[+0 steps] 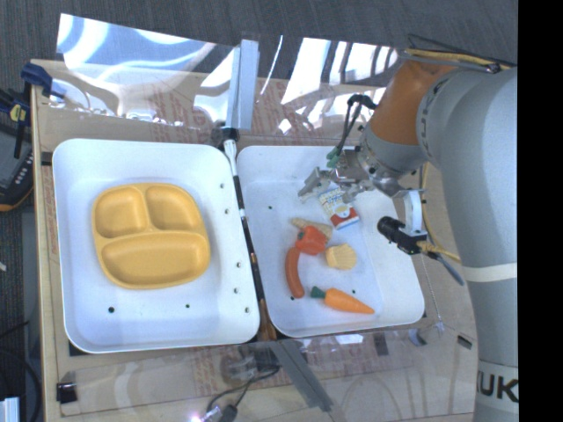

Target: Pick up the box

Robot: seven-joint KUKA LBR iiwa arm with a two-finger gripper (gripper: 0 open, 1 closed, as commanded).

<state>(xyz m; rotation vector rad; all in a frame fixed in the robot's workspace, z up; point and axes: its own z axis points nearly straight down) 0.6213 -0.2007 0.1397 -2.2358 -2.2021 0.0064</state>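
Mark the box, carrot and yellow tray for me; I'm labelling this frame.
box (339, 207), camera view, its white top face.
carrot (347, 301), camera view, mid orange body.
yellow tray (151, 234), camera view, central divider.

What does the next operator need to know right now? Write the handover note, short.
Gripper: low in the right bin, at the box; whether it is open or shut cannot be told.
Box: small, white and red, lying in the right bin's upper part, just below the gripper.
Nearby: sausage, carrot, yellow toy.
Left bin: yellow divided plate.
Done: approach to the box.
Left: grasp it, lift it.
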